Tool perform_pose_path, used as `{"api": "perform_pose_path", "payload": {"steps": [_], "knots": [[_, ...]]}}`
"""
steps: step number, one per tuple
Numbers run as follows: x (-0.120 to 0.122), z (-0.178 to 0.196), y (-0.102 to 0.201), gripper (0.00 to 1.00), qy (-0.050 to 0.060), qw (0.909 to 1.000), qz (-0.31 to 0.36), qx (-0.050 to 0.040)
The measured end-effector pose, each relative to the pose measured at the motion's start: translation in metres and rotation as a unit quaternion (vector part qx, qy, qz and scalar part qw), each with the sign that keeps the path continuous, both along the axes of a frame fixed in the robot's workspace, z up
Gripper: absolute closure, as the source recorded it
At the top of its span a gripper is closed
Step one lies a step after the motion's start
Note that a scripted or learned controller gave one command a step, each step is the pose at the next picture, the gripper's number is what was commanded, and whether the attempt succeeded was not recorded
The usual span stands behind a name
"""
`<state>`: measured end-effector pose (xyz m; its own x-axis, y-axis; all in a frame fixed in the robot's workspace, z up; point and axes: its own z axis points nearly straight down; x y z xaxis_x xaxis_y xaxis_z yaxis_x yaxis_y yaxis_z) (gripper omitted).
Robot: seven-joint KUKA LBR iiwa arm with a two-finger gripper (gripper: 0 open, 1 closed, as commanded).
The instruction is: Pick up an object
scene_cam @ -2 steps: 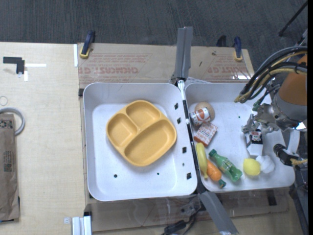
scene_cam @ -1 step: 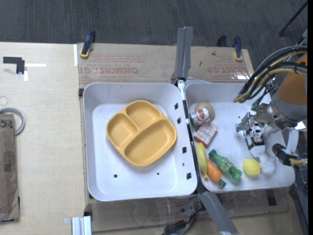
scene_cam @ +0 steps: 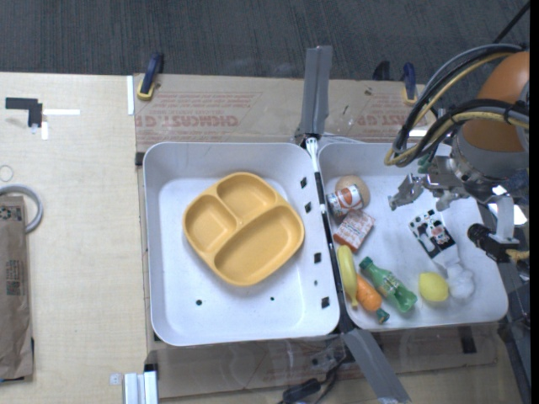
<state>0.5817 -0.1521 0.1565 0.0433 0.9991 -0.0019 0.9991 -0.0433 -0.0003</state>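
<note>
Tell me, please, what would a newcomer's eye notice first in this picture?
First, the yellow divided plate lying alone in the left bin. Next, the cluster in the right bin: a can, a red packet, a green bottle, a carrot and a lemon. The grey arm with its orange band hangs over that bin's right side.

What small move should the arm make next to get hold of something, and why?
Probably lower the gripper straight toward the black-and-white card just below it in the right bin. The card lies apart from the lemon and green bottle, so it looks like the closest, least crowded target.
</note>
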Motion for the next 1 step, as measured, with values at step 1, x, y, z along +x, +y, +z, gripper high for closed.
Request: {"api": "perform_pose_path", "payload": {"steps": [1], "knots": [[0.0003,0.0089,-0.0006,1.00,0.000,1.0000,0.001,-0.0009]]}}
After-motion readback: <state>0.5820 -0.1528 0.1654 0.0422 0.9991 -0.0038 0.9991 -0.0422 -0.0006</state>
